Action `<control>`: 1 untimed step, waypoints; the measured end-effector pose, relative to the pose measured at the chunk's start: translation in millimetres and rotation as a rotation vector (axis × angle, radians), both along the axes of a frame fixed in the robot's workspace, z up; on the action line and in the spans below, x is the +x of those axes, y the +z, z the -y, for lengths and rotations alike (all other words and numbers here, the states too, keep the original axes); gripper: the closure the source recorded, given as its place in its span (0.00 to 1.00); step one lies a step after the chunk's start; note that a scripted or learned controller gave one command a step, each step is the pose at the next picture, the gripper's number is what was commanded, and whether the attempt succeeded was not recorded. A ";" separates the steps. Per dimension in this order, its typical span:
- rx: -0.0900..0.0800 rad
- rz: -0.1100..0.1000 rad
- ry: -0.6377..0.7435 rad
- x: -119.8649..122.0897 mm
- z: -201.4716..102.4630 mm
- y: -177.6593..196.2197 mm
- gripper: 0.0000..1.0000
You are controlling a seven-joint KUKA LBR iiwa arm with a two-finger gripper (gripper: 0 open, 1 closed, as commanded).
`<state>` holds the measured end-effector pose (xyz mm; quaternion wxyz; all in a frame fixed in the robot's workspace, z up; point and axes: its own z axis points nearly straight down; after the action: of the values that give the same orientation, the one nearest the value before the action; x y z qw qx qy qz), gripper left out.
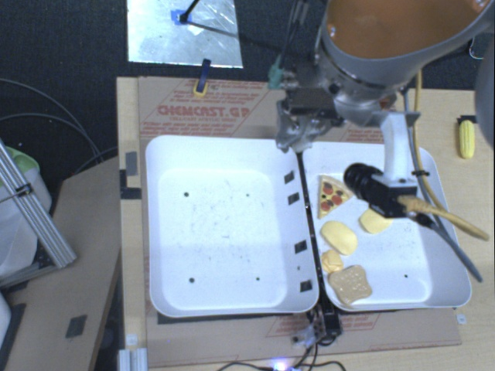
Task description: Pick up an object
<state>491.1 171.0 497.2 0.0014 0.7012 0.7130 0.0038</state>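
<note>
Hovering at right bin's (445, 284) rear-left corner: gripper (294, 141), finger state impossible to tell. Nearby pizza slice (332, 194), likely light, stiff; best pinched across edges.

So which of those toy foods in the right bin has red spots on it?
The pizza slice, at the bin's upper left, next to the divider. It is a triangle with red dots; the other pieces below it are plain yellow or tan.

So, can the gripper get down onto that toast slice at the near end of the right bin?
Probably yes. The toast slice lies flat and uncovered in the right bin, only a small yellow piece touching it. The gripper sits over the bins' far edge, nothing between.
</note>
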 end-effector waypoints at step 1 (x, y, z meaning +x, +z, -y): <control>0.001 0.002 0.005 0.5 -0.2 10.8 1.00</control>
<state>491.6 171.2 508.0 0.0017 0.6993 0.7148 0.0048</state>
